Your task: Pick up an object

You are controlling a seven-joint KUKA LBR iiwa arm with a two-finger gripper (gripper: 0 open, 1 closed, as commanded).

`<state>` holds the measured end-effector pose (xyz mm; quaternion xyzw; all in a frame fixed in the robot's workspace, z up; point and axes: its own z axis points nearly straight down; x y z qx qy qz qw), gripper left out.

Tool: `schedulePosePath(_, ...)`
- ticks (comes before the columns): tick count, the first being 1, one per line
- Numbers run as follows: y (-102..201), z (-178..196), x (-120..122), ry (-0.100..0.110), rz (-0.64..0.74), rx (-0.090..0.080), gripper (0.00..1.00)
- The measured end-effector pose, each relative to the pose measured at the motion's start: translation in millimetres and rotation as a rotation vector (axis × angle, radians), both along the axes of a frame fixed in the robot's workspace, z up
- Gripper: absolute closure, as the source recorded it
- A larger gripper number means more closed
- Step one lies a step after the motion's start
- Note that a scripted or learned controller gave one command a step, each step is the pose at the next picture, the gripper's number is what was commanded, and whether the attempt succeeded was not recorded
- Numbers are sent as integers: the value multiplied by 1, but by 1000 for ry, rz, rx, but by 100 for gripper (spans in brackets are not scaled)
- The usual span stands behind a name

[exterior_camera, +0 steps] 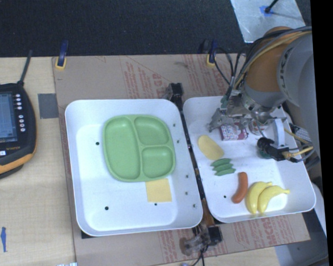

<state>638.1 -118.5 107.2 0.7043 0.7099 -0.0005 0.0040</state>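
Observation:
My gripper (231, 118) hangs low over the back of the right bin (299, 205), just above a small pink and white packet (232, 133). Whether it touches the packet I cannot tell. In front of it lie a yellow potato-shaped piece (210, 147), a green pea pod (223, 166), an orange-red sausage (239, 187) and a bunch of yellow bananas (265, 196). The left bin (90, 214) holds a green divided plate (138, 147) and a flat yellow cheese slice (158, 190).
The arm's grey body and orange band (276, 71) cover the right bin's back right corner, with cables and a black fitting (268, 148) beside the gripper. A teach pendant (4, 126) lies on the bench at the far left.

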Motion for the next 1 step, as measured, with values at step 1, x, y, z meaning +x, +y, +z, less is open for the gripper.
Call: schedulePosePath(1,-33,2,2,6,-6,6,0)
